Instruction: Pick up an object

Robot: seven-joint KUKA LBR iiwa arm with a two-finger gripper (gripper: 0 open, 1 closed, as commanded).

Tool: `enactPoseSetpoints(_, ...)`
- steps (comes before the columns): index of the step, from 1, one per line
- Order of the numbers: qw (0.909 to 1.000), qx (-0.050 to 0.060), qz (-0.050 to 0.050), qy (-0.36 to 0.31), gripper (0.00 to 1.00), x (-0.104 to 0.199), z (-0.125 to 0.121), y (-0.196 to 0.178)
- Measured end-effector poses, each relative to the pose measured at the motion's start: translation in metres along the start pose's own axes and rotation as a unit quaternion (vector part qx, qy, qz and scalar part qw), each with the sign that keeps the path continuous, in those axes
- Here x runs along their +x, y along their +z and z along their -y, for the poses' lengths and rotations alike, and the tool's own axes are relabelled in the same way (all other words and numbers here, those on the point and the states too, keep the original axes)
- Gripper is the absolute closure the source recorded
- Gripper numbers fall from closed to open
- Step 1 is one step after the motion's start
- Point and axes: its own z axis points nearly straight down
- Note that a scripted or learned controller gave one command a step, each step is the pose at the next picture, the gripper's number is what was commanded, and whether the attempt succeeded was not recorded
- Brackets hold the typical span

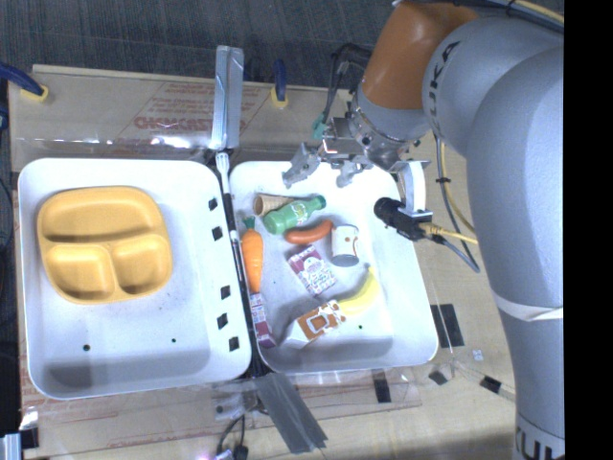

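Hovering open-fingered and empty over the right bin's (407,338) far edge, the tool (326,164) hung above a green bottle (290,214) lying crosswise, cap toward the right.

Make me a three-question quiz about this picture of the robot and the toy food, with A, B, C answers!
1. Where is the yellow tray?
A. left bin
B. right bin
C. on the floor

2. What colour is the bottle?
A. blue
B. green
C. pink

3. How does the gripper stand?
A. holding the banana
B. pressed on the carrot
C. holding nothing, at the right bin's far edge

Answers:
1 A, the tray lies alone in the left bin.
2 B, the bottle is green, beside the sausage.
3 C, nothing sits between its fingers; the banana and carrot lie apart from it in the right bin.
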Motion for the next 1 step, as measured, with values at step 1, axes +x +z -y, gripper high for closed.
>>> enactPoseSetpoints(1,0.9988,-0.001,0.000,-0.049,0.00,-0.0274,0.0390,0.0594)
